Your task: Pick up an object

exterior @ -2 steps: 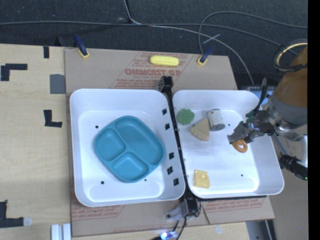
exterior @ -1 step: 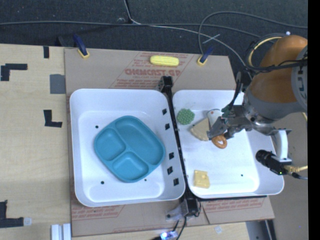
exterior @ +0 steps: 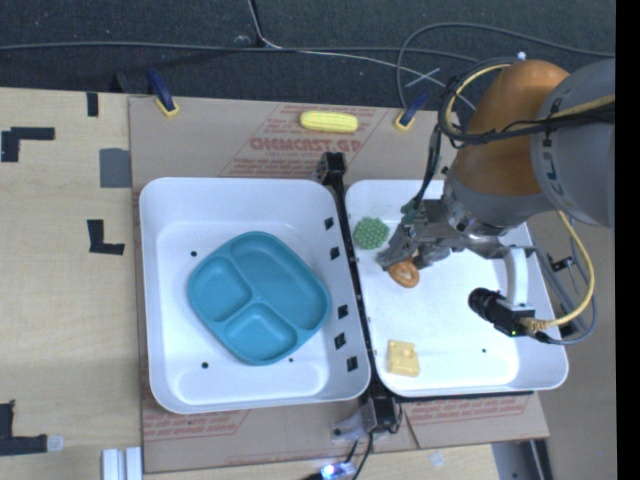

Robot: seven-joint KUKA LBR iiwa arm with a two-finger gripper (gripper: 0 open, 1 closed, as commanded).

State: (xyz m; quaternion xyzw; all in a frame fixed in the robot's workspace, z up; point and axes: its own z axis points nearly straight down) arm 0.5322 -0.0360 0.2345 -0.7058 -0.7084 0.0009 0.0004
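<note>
Orange-brown lump (exterior: 404, 273) in right bin (exterior: 450, 363), upper-left part, directly under my gripper (exterior: 402, 258), seemingly touching fingertips. Finger spread: cannot tell. Green ball (exterior: 371, 232) just beside, up-left; yellow block (exterior: 403, 358) well below.

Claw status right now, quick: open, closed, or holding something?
Claw: cannot be told. It sits low in the right bin, right at the orange-brown object.
</note>
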